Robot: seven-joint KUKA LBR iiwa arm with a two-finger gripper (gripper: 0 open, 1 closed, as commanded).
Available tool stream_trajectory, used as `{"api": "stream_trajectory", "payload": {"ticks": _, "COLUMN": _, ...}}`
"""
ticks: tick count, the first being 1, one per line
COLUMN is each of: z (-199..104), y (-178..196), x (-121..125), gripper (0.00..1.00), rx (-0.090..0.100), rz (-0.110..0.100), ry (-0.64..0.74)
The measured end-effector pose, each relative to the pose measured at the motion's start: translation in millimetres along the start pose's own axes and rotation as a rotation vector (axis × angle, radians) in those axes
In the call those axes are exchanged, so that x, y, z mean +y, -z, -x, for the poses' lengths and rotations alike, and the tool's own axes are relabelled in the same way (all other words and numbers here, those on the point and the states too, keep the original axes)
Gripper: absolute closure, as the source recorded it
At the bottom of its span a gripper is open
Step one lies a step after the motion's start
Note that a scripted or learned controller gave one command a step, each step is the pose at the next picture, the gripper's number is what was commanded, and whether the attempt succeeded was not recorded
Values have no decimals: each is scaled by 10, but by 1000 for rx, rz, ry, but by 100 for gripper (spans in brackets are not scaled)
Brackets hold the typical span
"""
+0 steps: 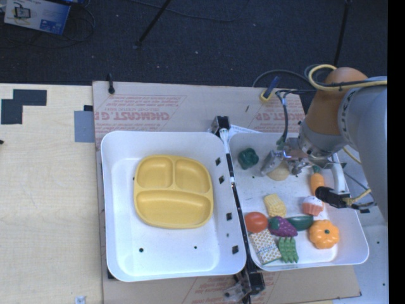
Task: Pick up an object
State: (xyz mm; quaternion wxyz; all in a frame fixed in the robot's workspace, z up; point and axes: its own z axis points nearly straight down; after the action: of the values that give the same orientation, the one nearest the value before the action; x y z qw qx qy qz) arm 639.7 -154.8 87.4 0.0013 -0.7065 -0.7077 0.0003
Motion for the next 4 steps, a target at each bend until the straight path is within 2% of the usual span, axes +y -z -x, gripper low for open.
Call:
{"api": "stream_trajectory", "payload": {"ticks": 1, "z": 3, "y": 96, "x": -5, "gripper": 100, "rx": 0, "rz": -4, "ry": 2}}
{"api": "stream_trajectory", "payload": {"ticks": 2, "z": 2, "y": 96, "x": -5, "gripper": 0, "rx": 0, "rz": -4, "ry": 2}}
{"api": "stream_trajectory", "payload": {"ticks": 3, "z": -496, "y": 281, "x": -575, "gripper": 0, "rx": 0, "rz": -2, "ry": -1}}
{"api": "stream_trajectory", "payload": {"ticks": 4, "z": -530, "y": 8, "x": -1121, "gripper": 0, "rx": 1, "rz": 0, "ry": -3}}
